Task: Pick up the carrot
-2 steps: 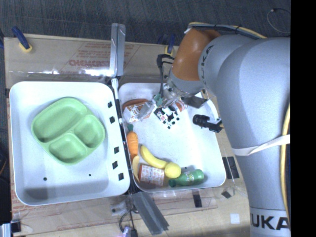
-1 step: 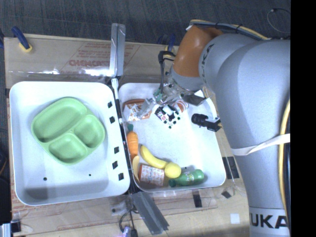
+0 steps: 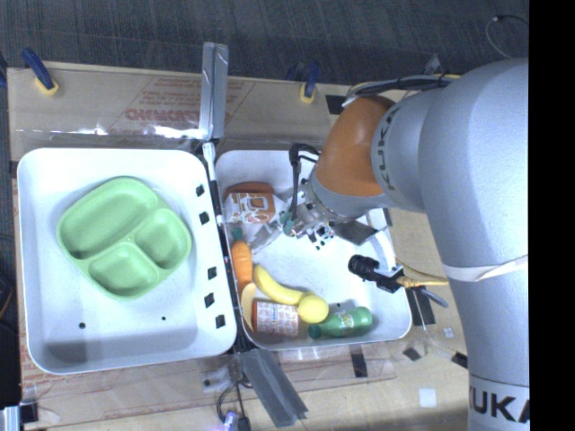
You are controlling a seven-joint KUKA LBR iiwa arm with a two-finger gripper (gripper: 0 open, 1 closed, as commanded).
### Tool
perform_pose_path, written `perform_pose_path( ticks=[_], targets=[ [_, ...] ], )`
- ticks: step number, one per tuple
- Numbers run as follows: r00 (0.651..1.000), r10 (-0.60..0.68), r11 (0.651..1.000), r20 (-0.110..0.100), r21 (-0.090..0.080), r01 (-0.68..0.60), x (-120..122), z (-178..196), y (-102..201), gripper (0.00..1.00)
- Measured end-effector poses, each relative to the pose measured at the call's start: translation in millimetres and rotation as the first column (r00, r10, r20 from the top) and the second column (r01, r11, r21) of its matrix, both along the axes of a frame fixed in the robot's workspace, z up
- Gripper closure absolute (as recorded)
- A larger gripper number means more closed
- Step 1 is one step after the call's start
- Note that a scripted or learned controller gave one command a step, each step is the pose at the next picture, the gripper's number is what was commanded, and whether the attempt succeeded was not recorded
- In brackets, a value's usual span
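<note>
Bins sit side by side on my bench, both white and shallow. I see the left bin [image 3: 36, 330] with a green tray [image 3: 125, 235] in it, and that tray has three dips. I see the right bin [image 3: 269, 162] with lots of small things in it. At its far left there is a clear bag [image 3: 252, 209] with a brown pack inside. Just under the bag lies the carrot [image 3: 242, 262], orange, right against the left wall of that bin. A banana [image 3: 275, 287] lies beside the carrot, touching it or nearly so. Below them are a small can [image 3: 273, 317], a yellow lemon [image 3: 313, 309] and a green bottle [image 3: 342, 322] lying on its side. The gripper [image 3: 304, 224] hangs over the top half of the right bin, next to the bag. The carrot is down and to the left of it, near but apart. I cannot tell if it is open or closed.
</note>
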State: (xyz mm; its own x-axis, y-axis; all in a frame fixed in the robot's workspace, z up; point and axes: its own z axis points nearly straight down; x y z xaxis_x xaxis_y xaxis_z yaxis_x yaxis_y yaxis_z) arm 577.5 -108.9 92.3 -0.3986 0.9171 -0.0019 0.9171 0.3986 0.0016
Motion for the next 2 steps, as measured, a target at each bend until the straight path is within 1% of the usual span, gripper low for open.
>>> perform_pose_path(
  ticks=[1,2],
  targets=[
    [1.0,-0.024,1.0,0.005,-0.005,0.024,-46,1,4,0.0],
    [0.996,0.09,0.996,0.015,-0.011,-0.09,-75,3,5,0.0]
  ],
)
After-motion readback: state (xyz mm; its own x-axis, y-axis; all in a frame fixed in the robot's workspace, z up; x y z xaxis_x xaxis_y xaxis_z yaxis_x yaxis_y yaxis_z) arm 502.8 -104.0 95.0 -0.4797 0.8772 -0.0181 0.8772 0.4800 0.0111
